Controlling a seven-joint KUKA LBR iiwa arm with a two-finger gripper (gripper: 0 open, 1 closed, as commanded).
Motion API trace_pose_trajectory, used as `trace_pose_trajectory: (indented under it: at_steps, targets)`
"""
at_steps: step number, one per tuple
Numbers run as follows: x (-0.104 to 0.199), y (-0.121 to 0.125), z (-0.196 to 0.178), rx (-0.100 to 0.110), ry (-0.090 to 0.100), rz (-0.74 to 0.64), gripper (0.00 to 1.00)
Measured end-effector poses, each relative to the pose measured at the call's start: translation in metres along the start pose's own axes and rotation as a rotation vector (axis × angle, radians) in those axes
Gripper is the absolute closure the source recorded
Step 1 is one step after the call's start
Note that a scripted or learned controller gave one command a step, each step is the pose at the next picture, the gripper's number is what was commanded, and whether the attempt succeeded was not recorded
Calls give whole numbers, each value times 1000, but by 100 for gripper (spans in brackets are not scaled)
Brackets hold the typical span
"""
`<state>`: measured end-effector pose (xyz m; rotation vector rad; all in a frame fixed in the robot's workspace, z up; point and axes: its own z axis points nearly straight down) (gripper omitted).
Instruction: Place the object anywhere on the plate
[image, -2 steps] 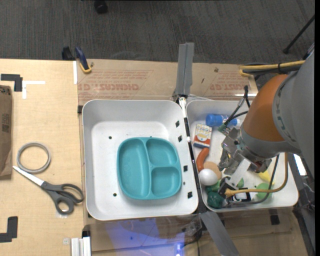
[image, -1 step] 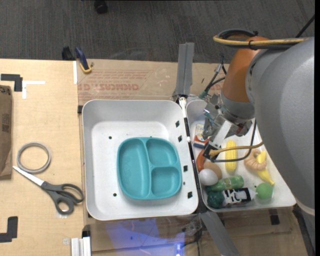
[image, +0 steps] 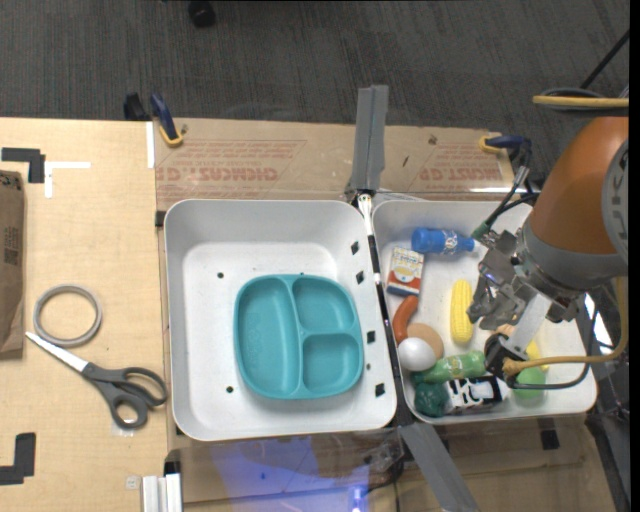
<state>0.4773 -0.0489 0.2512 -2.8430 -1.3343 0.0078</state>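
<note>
A teal divided plate (image: 298, 336) lies in the left bin (image: 195, 300) with nothing on it. My gripper (image: 488, 304) hangs over the right bin (image: 445, 215), just right of a yellow corn cob (image: 460, 309). No object shows between it and the bin floor. Close by lie a white egg (image: 416, 353), a red-brown sausage (image: 403, 315), a tan round piece (image: 428, 335) and a green bottle (image: 452, 366).
The right bin also holds a blue bottle (image: 440, 241), a small white and orange box (image: 405, 270), a dark green piece (image: 432, 398), a black and white item (image: 475, 392) and a yellow-green piece (image: 530, 378). Scissors (image: 110, 380) and a tape roll (image: 67, 313) lie on the bench at left.
</note>
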Motion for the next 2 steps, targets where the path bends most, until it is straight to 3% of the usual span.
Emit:
trace_pose_trajectory:
  at_steps: [1, 2]
  targets:
    - [-19, 15, 41, 2, -1, 326, 100]
    - [28, 39, 61, 0, -1, 207, 100]
